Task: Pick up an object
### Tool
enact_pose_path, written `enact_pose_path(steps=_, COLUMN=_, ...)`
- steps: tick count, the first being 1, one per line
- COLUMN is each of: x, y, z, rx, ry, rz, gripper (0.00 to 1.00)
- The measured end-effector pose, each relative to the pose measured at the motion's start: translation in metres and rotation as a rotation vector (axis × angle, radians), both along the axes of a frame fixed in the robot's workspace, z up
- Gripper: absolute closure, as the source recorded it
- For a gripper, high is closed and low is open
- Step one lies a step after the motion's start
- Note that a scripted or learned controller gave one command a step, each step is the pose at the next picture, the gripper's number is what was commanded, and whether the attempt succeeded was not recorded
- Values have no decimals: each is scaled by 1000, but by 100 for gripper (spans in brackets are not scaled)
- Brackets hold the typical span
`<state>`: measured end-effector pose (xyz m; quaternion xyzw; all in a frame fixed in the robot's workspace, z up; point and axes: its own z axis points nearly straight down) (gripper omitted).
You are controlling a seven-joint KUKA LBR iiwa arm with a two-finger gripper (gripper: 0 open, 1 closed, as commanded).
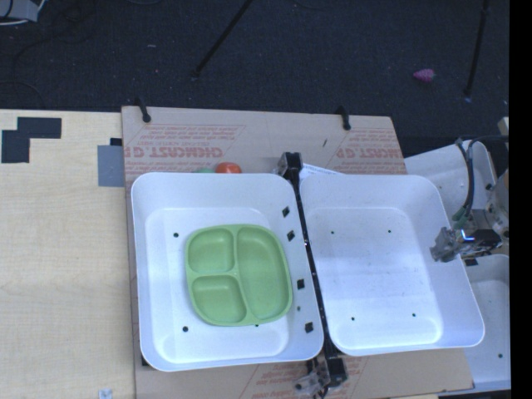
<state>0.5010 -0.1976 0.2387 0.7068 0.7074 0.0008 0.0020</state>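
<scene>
A light green divided plate with three compartments lies flat in the left white bin. My gripper sits at the right rim of the right white bin, far from the plate. Its small grey tip is seen against the bin's edge. A small orange-red object lies on the cardboard just behind the left bin's back rim.
A black divider clamp runs between the two bins. Brown cardboard lies under both bins. A pale wooden bench top spreads to the left. A cable loops above the gripper at the right.
</scene>
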Motion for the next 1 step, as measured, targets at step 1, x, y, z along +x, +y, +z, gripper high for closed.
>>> enact_pose_path(steps=1, x=1, y=-1, z=45, rx=1, ry=1, rz=1, gripper=100)
